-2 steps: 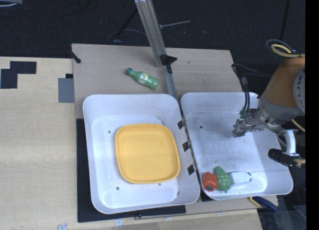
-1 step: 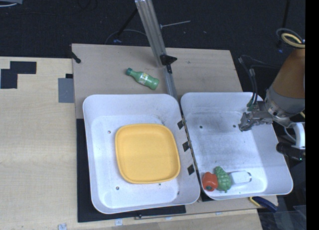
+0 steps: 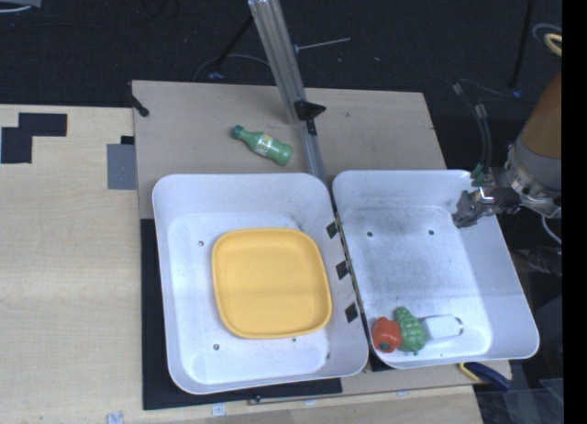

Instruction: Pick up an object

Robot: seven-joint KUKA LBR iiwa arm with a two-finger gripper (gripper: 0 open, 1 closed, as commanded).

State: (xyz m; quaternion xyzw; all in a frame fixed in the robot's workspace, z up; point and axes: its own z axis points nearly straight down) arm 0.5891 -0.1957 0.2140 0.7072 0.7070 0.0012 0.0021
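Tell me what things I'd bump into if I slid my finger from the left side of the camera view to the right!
Square yellow plastic plate → small green plastic bottle lying on the bench → round red toy → bumpy green toy → flat white object → the arm's dark two-finger gripper.

Even overhead light, bright on the white bins (image 3: 183, 220), dark beyond the bench; slightly soft, grainy focus.
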